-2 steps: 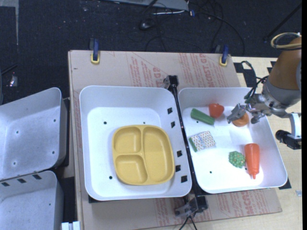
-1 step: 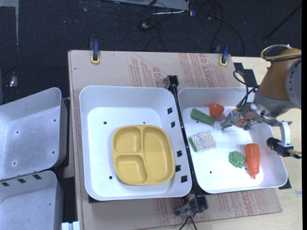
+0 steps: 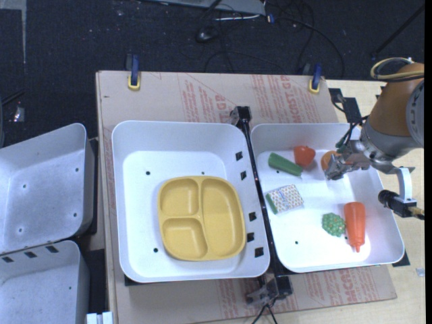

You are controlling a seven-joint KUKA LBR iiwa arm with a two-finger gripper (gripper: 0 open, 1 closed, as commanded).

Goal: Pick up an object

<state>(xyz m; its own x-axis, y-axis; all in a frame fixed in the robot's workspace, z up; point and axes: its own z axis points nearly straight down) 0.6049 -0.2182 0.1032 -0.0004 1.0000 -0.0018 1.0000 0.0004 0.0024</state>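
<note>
Hand [image 3: 335,168] low over a small orange object [image 3: 328,159] in the right bin [image 3: 385,248], grip impossible to tell.

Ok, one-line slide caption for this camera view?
End effector low in the right bin near an orange item; yellow tray in the left bin.

Light falls evenly from above, bright on the two white bins [image 3: 181,140], whose floors come close to washing out yet keep their edges. Shadows are soft and short: a faint grey rim lies under the yellow tray [image 3: 201,218] and along the bin walls. The dark floor [image 3: 61,32] beyond the worktop [image 3: 202,93] swallows detail and shows only speckle. The picture is slightly soft and grainy throughout, and small objects lack fine texture. Straight edges show no strong bending near the borders.
</note>
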